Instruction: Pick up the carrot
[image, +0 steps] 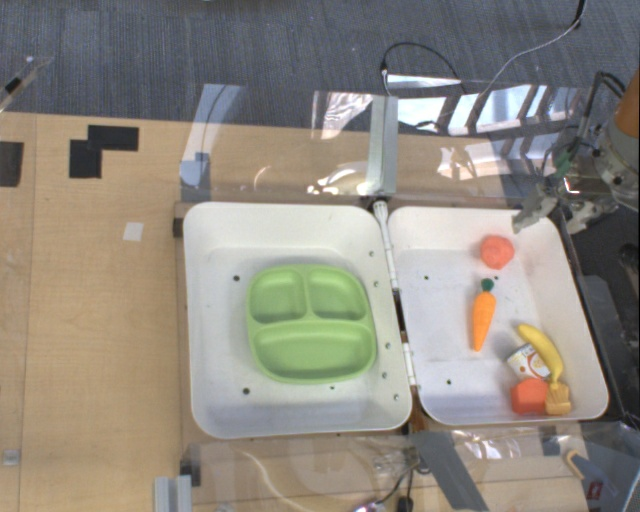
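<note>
Gripper (540, 207) sits at the far right corner of the right bin (440, 400), over the rim; can't tell how it's set from this angle, the tip is a dark blur against the clear guard panels (350, 110). Nothing visible in it. Arm (615, 140) comes in from the right edge, mostly cropped. Nearest thing to the gripper is a red-orange ball (497, 251), just beside and toward the camera. Carrot (483, 315) lies flat on the right bin floor, roughly mid-bin, green top pointing at the ball, tip toward the near edge, well apart from the gripper and touching nothing. Banana (541, 349) lies to the carrot's right, slanted. Under its lower end a small carton (521, 361), an orange block (528, 397) and a yellow piece (558, 402) bunch in the near right corner. Left bin (215, 300) holds a green divided plate (311, 322), three compartments, centred.
</note>
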